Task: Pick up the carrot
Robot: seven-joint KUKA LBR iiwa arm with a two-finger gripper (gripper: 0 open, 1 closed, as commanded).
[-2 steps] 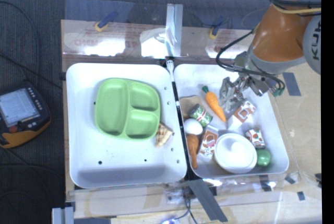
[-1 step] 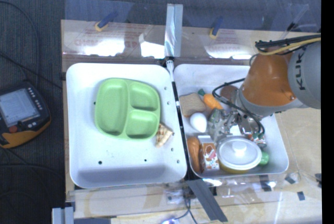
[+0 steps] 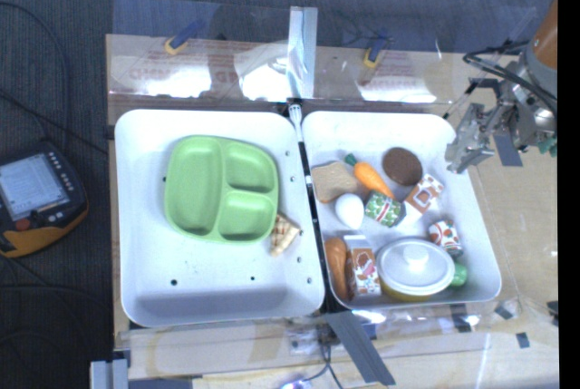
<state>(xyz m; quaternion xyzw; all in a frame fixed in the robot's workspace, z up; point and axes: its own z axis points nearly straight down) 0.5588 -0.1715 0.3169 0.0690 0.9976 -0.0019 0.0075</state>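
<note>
The left bin (image 3: 145, 287) holds a green divided plate (image 3: 220, 188), with a small tan piece of food (image 3: 285, 236) lying just off the plate's lower right corner. The right bin (image 3: 471, 224) is crowded: a slice of bread (image 3: 332, 180), a white egg (image 3: 350, 211), a brown round lid (image 3: 401, 166), small patterned cans (image 3: 426, 193), a bread roll (image 3: 336, 262), a carton (image 3: 362, 271) and a white lidded pot (image 3: 415, 266). The carrot (image 3: 372, 179), short and orange with a green top, lies slanted near the bin's upper middle, between the bread and the brown lid. The gripper (image 3: 460, 157) hangs at the bin's right rim, its fingers spread with nothing between them, well apart from the carrot.
</note>
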